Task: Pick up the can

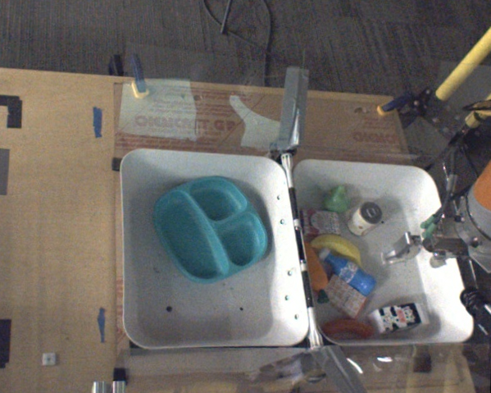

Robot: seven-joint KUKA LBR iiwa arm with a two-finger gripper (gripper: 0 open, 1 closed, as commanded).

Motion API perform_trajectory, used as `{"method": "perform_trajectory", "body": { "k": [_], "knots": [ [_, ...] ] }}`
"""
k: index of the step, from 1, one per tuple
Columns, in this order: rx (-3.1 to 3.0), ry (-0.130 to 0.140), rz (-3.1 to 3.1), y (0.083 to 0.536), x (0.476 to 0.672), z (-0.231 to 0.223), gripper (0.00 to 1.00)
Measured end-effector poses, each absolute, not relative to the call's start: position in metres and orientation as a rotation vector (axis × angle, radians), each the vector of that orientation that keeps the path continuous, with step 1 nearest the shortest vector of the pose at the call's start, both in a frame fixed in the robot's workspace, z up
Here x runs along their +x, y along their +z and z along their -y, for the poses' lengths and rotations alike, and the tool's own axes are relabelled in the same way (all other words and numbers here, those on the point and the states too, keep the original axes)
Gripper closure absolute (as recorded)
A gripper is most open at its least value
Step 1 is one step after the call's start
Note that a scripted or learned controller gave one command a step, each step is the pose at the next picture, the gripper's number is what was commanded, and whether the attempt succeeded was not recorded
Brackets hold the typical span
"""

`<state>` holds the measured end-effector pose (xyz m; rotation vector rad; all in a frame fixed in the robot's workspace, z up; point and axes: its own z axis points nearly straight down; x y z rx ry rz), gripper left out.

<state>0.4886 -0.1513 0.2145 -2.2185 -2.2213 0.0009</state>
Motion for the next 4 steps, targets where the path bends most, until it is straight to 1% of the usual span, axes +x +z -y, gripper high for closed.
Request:
{"method": "perform_trajectory", "body": {
  "k": [1, 2, 3, 4],
  "knots": [
    [-2.260, 0.000, 2.179, 0.179, 0.515, 0.156, 0.00],
    [-2.433, 0.000, 1.989, 0.153, 0.596, 0.179, 0.00],
    [-2.461, -0.033, 1.995, 0.130, 0.623, 0.175, 0.00],
    [-2.512, -0.050, 1.940, 0.126, 0.631, 0.173, 0.00]
  ]
}}
